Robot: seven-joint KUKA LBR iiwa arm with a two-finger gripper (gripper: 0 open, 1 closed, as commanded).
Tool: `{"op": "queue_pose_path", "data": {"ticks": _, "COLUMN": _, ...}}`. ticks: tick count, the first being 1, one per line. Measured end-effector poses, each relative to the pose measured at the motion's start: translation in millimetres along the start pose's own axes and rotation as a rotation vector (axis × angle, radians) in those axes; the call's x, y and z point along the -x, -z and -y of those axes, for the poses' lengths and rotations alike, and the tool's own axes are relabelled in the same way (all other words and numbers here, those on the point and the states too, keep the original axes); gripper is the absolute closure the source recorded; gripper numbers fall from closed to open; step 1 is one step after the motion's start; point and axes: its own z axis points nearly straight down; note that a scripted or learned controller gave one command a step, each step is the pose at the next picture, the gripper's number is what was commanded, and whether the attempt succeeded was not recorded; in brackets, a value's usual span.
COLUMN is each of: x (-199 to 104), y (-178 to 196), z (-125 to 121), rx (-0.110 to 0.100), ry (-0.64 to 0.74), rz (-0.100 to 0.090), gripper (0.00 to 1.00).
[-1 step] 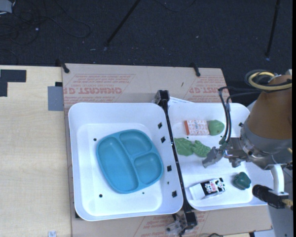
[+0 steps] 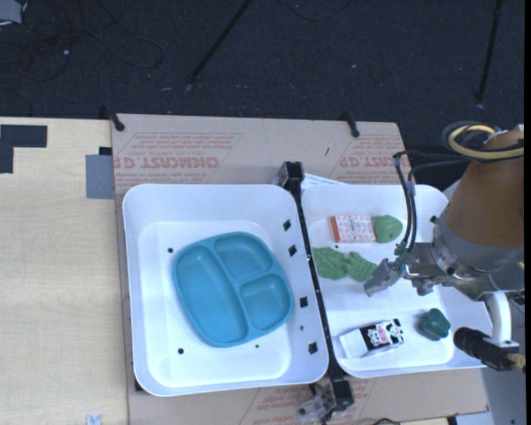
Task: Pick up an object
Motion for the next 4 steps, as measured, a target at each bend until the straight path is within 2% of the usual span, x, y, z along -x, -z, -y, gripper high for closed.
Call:
{"op": "queue_pose_path", "data": {"ticks": 2, "x": 5.7, "y": -94.0, "z": -7.8, "rx": -0.007, "ry": 0.001, "rz": -0.003, "gripper": 0.0}}
{"op": "queue_pose_path", "data": {"ticks": 3, "x": 4.6, "y": -125.1, "z": -7.2, "rx": -0.004, "ry": 0.0, "rz": -0.002, "gripper": 0.0}}
{"op": "queue_pose_path", "data": {"ticks": 4, "x": 7.3, "y": -113.3, "z": -7.4, "rx": -0.003, "ry": -0.007, "rz": 0.0, "gripper": 1.0}}
